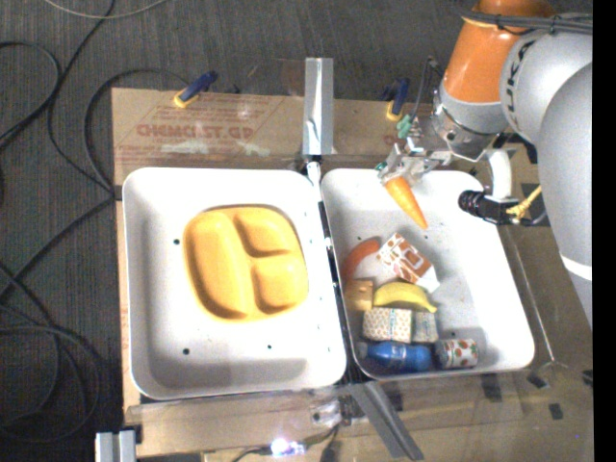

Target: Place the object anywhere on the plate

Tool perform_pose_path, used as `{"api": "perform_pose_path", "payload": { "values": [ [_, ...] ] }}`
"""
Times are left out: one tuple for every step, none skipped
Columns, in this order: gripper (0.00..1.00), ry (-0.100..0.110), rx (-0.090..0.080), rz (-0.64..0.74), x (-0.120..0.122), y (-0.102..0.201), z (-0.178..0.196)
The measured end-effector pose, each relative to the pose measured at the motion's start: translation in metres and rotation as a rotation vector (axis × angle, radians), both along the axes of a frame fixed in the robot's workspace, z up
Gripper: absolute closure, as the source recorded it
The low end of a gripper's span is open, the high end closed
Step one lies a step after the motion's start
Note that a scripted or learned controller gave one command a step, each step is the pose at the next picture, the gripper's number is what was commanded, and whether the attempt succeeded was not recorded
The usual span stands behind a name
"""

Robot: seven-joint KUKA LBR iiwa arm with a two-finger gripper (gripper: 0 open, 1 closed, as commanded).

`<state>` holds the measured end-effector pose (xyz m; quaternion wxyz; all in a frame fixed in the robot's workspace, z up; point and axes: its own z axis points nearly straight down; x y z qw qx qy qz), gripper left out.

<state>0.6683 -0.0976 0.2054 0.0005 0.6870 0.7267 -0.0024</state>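
Note:
A yellow plate (248, 261) with three compartments lies in the middle of the left white bin (154, 354). My gripper (404, 169) hangs over the far left corner of the right bin (481, 287). It is shut on the thick end of an orange carrot (408, 203), whose tip points down and to the right above the bin floor. The carrot is well to the right of the plate, beyond the wall between the bins.
Clustered at the right bin's near side are a banana (404, 296), a red-and-white box (402, 256), a red-orange piece (362, 252), patterned blocks (390, 325), a blue item (397, 356) and a small can (457, 352). A metal post (318, 104) stands behind the bins.

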Motion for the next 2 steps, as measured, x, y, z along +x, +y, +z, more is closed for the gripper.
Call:
{"api": "perform_pose_path", "payload": {
  "values": [
    [1.00, -0.001, 0.000, 0.028, 0.000, -0.019, 0.011],
    [1.00, 0.001, 0.004, 0.006, -0.023, 0.065, -0.023]
  ]
}}
